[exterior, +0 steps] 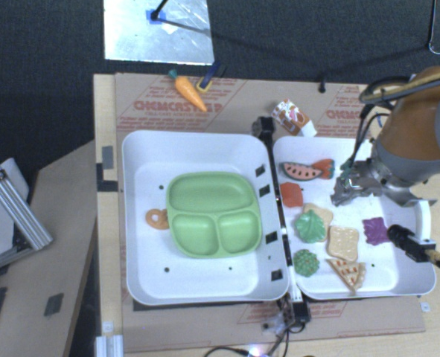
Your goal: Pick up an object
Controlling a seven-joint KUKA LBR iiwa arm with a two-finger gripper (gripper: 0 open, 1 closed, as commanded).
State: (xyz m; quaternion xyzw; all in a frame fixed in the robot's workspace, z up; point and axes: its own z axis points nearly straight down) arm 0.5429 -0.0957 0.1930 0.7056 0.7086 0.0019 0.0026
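The right bin [413, 277] holds several toy foods: a watermelon slice [306, 171], a red piece [291, 195], a green leafy piece [310, 226], a broccoli floret [305, 262], a toast slice [342, 242], a pizza wedge [349, 274] and a purple piece [375, 230]. My gripper [346, 192] hangs low over the right bin's middle, right of the red piece and above the toast. Its dark fingers are bunched together against the white floor, and I see nothing between them.
The left bin [141, 155] holds a green divided tray [212, 213] and a small pretzel [157, 219]. A toy carrot [190, 93] and a wrapped snack [293, 117] lie on the cardboard behind the bins. The arm's orange band [421, 129] rises at right.
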